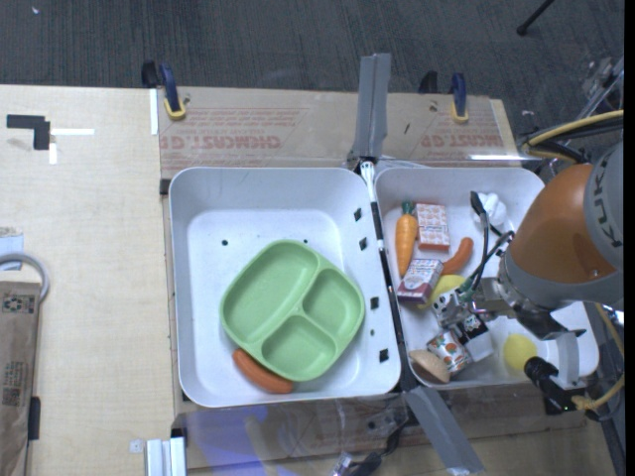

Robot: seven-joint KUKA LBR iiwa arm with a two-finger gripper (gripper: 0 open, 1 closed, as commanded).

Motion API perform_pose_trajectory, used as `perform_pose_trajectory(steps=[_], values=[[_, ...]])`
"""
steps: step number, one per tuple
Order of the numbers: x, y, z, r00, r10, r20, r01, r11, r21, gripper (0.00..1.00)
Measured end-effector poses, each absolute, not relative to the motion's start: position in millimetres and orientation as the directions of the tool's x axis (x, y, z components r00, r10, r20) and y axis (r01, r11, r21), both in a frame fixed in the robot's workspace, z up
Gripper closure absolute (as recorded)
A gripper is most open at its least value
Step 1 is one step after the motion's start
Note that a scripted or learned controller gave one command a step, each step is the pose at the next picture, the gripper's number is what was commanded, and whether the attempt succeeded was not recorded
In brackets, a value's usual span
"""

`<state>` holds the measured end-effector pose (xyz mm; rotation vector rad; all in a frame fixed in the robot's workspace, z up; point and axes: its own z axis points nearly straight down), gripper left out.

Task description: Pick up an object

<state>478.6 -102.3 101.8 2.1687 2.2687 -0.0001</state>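
The right bin (pixel 451 178) holds a carrot (pixel 406 237), a red-and-white box (pixel 432 225), an orange-red sausage (pixel 457 256), a pink carton (pixel 419 278), a yellow piece (pixel 447 288), a small can (pixel 449 353), a tan wedge (pixel 428 367) and a yellow ball (pixel 519 351). My gripper (pixel 462 311) hangs low over the middle of this bin, just right of the yellow piece and above the small can. The wrist and its orange band (pixel 568 231) hide the bin's right side.
The left bin (pixel 189 266) carries a green divided plate (pixel 293 310) with another orange sausage (pixel 262 372) tucked under its front edge. A grey divider bar (pixel 371 117) runs between the bins. Cables trail at the right of the arm.
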Motion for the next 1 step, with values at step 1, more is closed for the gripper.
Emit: perform_pose_trajectory(steps=[1], values=[[496.3, -23.1, 214.2, 0.249, 0.969, -0.002, 0.969, -0.249, -0.002, 1.00]])
